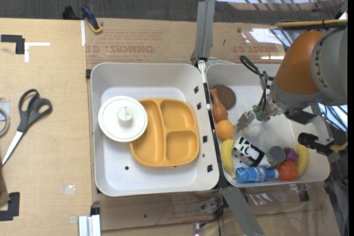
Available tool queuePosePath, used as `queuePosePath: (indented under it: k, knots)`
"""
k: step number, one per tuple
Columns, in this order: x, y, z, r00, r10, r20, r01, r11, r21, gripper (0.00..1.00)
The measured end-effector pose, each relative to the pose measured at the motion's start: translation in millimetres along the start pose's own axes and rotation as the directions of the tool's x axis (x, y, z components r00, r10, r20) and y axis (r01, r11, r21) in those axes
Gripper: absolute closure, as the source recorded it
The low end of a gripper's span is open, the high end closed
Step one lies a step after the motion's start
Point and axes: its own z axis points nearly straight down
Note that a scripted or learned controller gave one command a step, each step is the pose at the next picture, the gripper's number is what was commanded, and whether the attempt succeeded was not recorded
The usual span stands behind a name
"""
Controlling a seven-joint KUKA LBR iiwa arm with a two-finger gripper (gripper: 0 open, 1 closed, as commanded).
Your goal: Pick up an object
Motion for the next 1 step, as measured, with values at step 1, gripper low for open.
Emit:
queuePosePath:
  k: [1]
  knots:
    - [9.4, -90.2, 0.5, 0.990, -0.139, -0.005, 0.139, 0.990, -0.001, 0.00]
